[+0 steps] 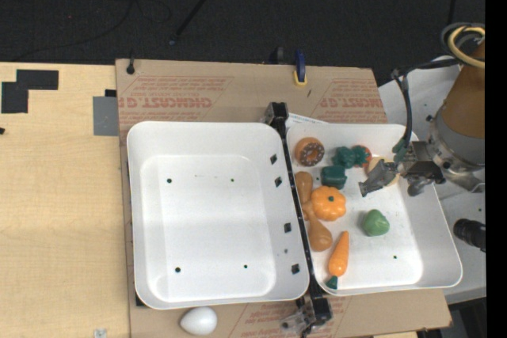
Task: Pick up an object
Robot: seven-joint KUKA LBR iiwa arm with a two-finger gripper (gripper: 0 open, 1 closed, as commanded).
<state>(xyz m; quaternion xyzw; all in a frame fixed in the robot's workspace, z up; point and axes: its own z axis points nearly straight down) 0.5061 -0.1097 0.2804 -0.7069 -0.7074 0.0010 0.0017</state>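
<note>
My gripper (pixel 394 178) hangs over the right part of the right bin (pixel 432 269), open, with nothing between its fingers. Just below it lies a green pepper (pixel 375 222). To its left sit an orange pumpkin (pixel 329 203) and two teal pieces (pixel 346 157) (pixel 333 176), the upper one next to a small orange piece (pixel 364 155). A brown round donut-like piece (pixel 310 152) is at the bin's far left corner. An orange carrot (pixel 339 252) lies near the front. Tan pieces (pixel 304 186) (pixel 318 234) rest along the left wall.
The left bin (pixel 142 170) stands beside the right one, joined by a black divider (pixel 289 194). A white egg (pixel 198 320) lies on the cardboard in front of the left bin. Cables and the arm's base crowd the right side.
</note>
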